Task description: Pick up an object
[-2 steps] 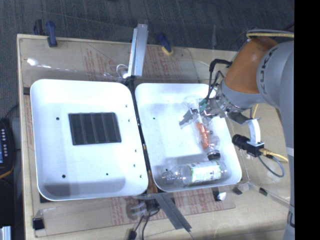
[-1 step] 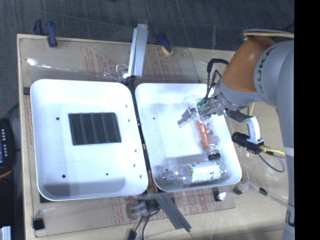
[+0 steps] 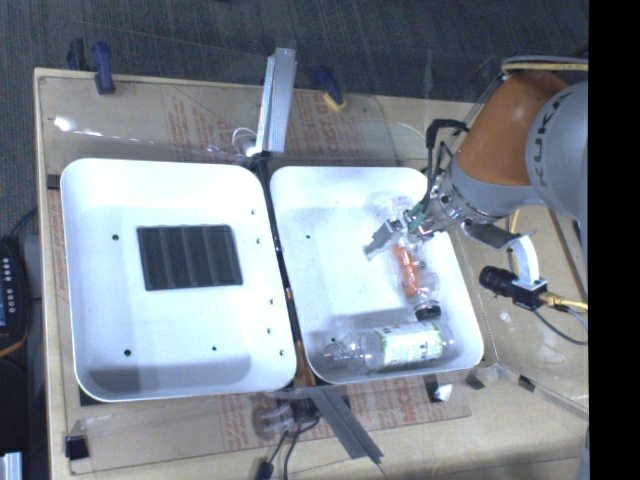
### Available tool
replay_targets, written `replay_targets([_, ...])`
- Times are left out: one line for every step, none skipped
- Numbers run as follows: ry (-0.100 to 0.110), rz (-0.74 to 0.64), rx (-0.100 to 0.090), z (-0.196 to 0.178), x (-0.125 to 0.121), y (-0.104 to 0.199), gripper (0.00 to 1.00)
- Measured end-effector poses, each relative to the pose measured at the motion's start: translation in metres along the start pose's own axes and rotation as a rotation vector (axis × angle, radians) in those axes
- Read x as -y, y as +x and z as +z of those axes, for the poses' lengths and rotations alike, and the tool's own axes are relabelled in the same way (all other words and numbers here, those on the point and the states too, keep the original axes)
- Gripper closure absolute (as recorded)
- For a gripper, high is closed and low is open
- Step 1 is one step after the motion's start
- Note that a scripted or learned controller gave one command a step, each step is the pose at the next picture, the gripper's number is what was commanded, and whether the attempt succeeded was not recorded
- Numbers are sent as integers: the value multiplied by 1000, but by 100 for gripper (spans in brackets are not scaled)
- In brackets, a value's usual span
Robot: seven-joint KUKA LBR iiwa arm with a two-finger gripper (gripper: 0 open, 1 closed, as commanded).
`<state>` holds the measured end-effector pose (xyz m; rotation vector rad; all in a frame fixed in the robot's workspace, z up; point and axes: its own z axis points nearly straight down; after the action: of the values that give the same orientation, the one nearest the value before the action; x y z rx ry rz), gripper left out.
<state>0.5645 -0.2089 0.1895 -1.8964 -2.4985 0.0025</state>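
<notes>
claw [image 3: 390,236] | in right bin [image 3: 320,268], perhaps touching orange bottle [image 3: 408,270] | open or clenched: cannot tell

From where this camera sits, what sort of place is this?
Probably a robotics lab test bench: a grey-and-orange robot arm reaches over the right of two white bins, which holds a clear plastic bottle, and blue clamps sit on the bench's far edge.

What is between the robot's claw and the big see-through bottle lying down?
A small clear bottle with orange inside lies between the gripper and the large clear bottle, seen in the camera view.
</notes>
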Motion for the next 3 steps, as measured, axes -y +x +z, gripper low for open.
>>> replay_targets([0,0,0,0,0,0,0])
replay_targets([1,197,0,33,1,59,0])
replay_targets([-3,212,2,-13,26,6,0])
